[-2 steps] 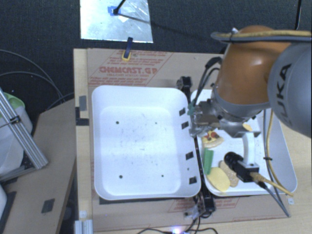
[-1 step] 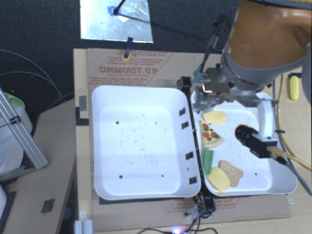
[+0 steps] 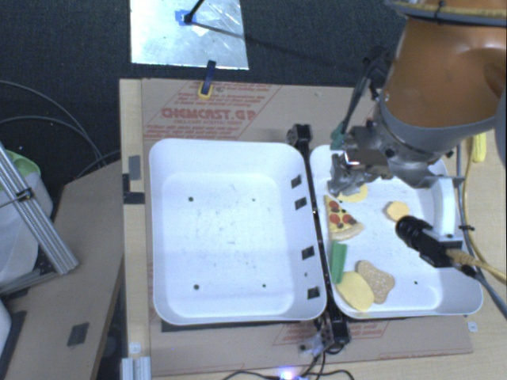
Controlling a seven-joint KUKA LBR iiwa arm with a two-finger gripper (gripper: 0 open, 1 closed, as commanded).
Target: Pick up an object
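Camera view: hand (image 3: 342, 182) low over right bin (image 3: 416, 274), at yellow piece (image 3: 356, 195), perhaps touching; open or closed, cannot tell.

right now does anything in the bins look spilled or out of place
Nothing stands out: the pizza slice, green piece, tan cookie and yellow disc all lie inside the right bin, none spilled.

The left bin (image 3: 230, 228) and right bin (image 3: 420, 285) sit side by side on a cardboard sheet (image 3: 238, 109). In the right bin, a toy pizza slice (image 3: 343, 218) lies by the left wall, with a stick-shaped piece (image 3: 338, 261) just nearer. In the near left corner an oval piece (image 3: 356, 291) touches a toast slice (image 3: 377, 279) on its right. A small lump (image 3: 397, 210) lies right of the pizza.
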